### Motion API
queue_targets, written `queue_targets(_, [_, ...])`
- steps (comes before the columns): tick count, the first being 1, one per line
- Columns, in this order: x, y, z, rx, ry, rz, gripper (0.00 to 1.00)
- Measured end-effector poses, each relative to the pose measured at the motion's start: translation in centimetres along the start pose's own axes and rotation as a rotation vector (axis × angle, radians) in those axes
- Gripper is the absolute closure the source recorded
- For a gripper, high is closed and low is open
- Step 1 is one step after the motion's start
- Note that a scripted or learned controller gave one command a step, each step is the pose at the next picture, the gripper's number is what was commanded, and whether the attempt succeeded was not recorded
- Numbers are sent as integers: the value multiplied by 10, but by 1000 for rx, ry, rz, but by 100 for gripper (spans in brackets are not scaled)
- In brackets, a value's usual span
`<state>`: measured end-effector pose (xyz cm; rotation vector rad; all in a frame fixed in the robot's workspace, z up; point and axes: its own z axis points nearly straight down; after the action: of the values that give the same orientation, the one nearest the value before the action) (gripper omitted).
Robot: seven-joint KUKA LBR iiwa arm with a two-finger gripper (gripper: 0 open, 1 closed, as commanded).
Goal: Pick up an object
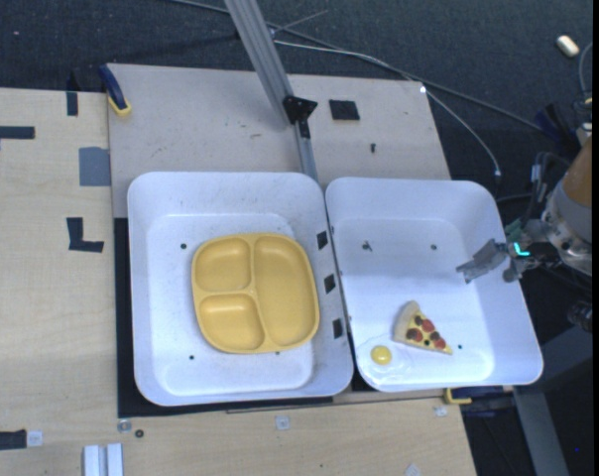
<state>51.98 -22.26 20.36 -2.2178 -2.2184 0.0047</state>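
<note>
The jaws (485, 261) hang over the right bin (409, 201), near its right wall — I cannot tell if they are spread or pressed together. A toy pizza slice (421, 327) lies below them, beside a small yellow piece (381, 355). A yellow tray (254, 293) sits in the left bin (161, 266).

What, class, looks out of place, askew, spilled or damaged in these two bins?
Nothing is spilled or broken. The yellow divided plate lies flat but turned slightly askew in the left bin. The pizza slice and small yellow round piece lie apart near the right bin's front edge. The gripper sits over that bin's right rim.
</note>
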Motion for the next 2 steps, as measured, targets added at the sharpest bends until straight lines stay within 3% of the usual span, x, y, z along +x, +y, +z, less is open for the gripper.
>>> queue_targets(1, [0,1,-2,-4,-1,-1,0])
queue_targets(2, [9,-3,47,0,0,-1,0])
